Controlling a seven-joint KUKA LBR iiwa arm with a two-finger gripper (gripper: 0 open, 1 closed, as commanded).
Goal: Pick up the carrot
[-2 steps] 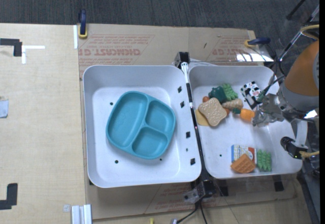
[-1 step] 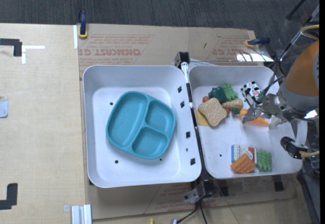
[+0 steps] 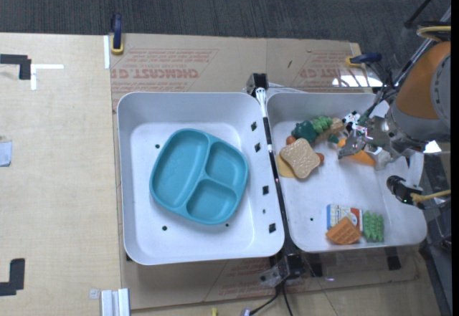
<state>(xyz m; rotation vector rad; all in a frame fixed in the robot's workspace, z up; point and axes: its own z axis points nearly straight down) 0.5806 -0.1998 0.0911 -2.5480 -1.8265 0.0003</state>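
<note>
One light, stiff, smooth carrot [image 3: 364, 158] is seen just beside the gripper [image 3: 353, 147]; mid-body grasping is judged best; the claw's state cannot be told.

The arm [image 3: 423, 96] is a thick rounded body, grey, with a wide orange band [image 3: 419, 85] above the wrist. Below the band comes a grey metal wrist block with small black and white parts. The gripper [image 3: 356, 146] at its end is silver-grey and angular. A thin yellow cable loops at the arm's 12 o'clock side.
</note>
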